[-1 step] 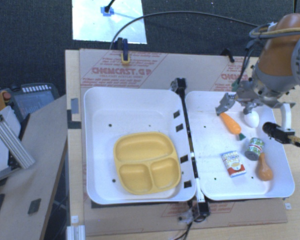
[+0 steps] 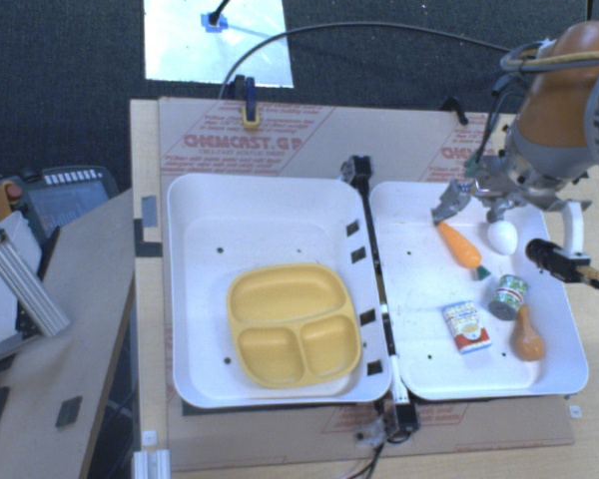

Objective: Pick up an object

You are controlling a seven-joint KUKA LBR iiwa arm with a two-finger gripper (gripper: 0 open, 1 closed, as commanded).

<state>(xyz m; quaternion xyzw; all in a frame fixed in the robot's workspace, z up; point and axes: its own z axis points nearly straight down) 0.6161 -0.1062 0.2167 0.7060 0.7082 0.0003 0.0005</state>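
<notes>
Left bin [image 2: 195, 218]: yellow divided tray [image 2: 293, 324]. Right bin [image 2: 409, 367]: carrot [image 2: 460, 246], small carton [image 2: 466, 327], egg [image 2: 502, 237], can [image 2: 507, 295], tan squash-like toy [image 2: 526, 336]. Gripper [image 2: 476, 204] hovers over carrot's top end, jaws apart, holding nothing.

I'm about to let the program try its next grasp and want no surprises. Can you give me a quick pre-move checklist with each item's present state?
1. Gripper above right bin: ok.
2. Nothing between its fingers: ok.
3. Finger opening: cannot tell.
4. Nearest targets, carrot and egg, unobstructed from above: ok.
5. Carrot and egg lie close together, so a clean single grasp: cannot tell.
6. Can, small carton and pear-shaped piece away from the gripper: ok.
</notes>
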